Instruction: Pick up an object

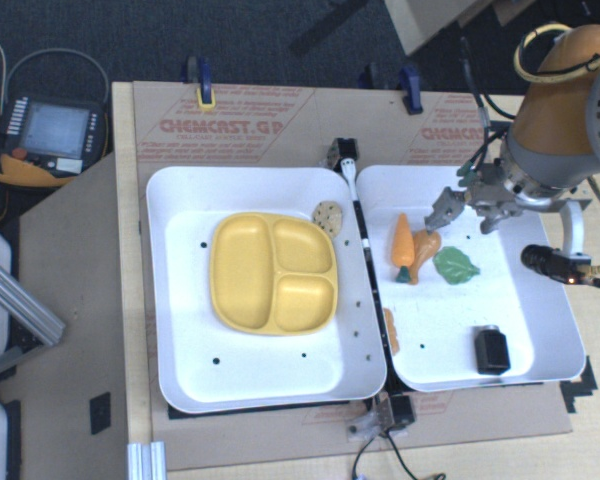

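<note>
In the right bin [540, 368] an orange carrot [402, 240] lies near the left wall, with a second orange piece [423, 248] touching it. Just right of them sits a green leafy piece [456, 266]. A black block [492, 350] rests near the bin's front. My gripper [468, 212] hangs over the back of the right bin, above and slightly right of the carrot pieces. It is open, its fingers spread with nothing between them.
The left bin [170, 298] holds a yellow divided plate [274, 272] and a speckled cookie [327, 214] at its back right. A small orange piece [390, 331] lies by the rim between the bins. The arm comes in from the right.
</note>
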